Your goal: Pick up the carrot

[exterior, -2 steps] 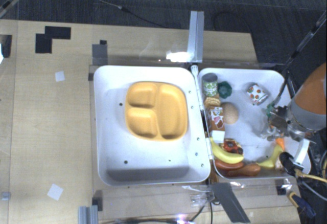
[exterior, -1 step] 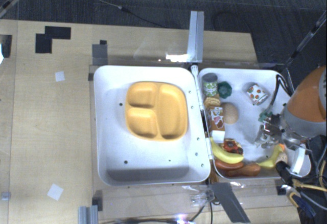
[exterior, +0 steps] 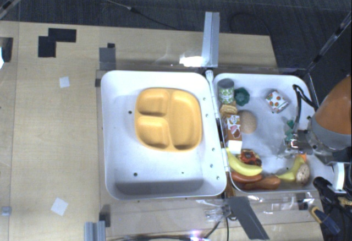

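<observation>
The right bin (exterior: 258, 81) holds several toy foods. A long reddish-orange piece (exterior: 256, 181), the nearest match to a carrot, lies along the bin's front wall, under a yellow banana (exterior: 243, 164). My gripper (exterior: 294, 146) hangs low over the bin's right side, under the orange-banded wrist (exterior: 333, 115). It is right of the reddish-orange piece and just above a second small banana (exterior: 291, 171) and a tan lump (exterior: 303, 174). A small orange bit (exterior: 302, 156) shows right under the gripper. I see nothing held.
The left bin (exterior: 115, 141) carries a yellow divided tray (exterior: 168, 119). In the right bin there are also a can (exterior: 226, 91), a green piece (exterior: 241, 96), a white printed cube (exterior: 276, 101), a tan round (exterior: 248, 122) and a snack pack (exterior: 234, 125). A black cable (exterior: 300, 103) loops by the wrist.
</observation>
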Controlling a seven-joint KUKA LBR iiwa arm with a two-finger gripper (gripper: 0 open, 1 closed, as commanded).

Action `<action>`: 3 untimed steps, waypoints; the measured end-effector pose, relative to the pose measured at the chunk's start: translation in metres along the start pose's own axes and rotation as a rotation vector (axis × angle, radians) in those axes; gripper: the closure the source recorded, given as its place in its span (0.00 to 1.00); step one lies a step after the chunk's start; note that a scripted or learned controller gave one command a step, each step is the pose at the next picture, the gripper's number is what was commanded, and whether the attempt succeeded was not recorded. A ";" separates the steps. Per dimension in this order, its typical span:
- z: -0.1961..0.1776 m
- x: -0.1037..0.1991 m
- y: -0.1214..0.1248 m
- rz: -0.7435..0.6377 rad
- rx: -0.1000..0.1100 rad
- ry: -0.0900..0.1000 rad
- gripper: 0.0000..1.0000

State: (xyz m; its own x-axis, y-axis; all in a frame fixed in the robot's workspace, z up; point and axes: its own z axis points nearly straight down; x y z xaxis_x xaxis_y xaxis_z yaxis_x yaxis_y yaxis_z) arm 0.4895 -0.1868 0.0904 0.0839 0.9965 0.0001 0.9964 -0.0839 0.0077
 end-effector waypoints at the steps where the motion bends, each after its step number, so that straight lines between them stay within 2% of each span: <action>1: 0.000 -0.009 0.002 -0.385 -0.003 -0.003 1.00; 2: -0.023 0.085 0.068 -0.063 0.001 0.002 1.00; 3: -0.023 0.082 0.067 -0.059 0.002 0.000 0.00</action>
